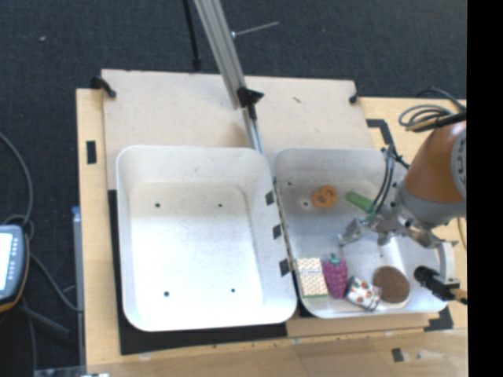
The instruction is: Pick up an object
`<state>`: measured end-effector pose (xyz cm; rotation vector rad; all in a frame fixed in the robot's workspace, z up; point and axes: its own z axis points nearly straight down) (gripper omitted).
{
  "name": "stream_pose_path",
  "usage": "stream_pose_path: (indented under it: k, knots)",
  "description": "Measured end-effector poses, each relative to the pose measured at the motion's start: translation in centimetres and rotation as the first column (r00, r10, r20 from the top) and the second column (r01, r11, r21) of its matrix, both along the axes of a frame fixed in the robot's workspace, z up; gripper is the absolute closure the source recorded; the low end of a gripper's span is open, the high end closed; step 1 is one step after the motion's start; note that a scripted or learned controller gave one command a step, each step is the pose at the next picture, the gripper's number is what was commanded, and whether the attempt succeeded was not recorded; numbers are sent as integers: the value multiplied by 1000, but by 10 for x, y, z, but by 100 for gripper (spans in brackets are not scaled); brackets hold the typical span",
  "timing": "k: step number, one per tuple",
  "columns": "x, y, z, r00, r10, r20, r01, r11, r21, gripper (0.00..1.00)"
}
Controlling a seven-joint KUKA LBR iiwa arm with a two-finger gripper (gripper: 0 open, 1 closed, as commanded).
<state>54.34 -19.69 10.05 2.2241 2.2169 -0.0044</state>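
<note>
At the 3 o'clock side of the camera view, the grey arm (436, 171) with its orange band reaches over the right bin (314, 163), and its gripper (363, 230) hangs low over the middle of that bin's floor. Metal parts splay out beneath the wrist toward 9 o'clock, but whether the gripper is apart or together I cannot tell; nothing can be made out between them.

Several small things lie in the right bin. An orange round piece (323, 197) sits toward 11 o'clock from the gripper, clear of it. A green stick-like piece (359, 202) lies at about 12 o'clock from the gripper, just beside the cables running down the arm. Along the bin's near edge, at 6 o'clock, stands a row: a pale box with a checked pattern (311, 277) against the left wall, a purple object with a green top (335, 276) touching it on the right, then a small red-and-white spotted item (362, 292), and a brown disc (391, 284) at 5 o'clock from the gripper. All of them rest on the bin floor, apart from the gripper.

The left bin (126, 210) sits alongside at 9 o'clock, touching the right bin along their shared edge. Both rest on the tabletop (173, 108). A slanted metal rail (220, 42) runs from 12 o'clock down to the seam between the bins.
</note>
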Motion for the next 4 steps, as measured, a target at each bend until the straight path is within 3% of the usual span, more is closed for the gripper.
stream_pose_path:
  k: [1, 4]
  knots:
    - [1, 0, 12, 1000, -6, 6, 6, 1000, 1, 100]
    - [9, -24, 163, 1000, 6, 8, -6, 1000, 0, 100]
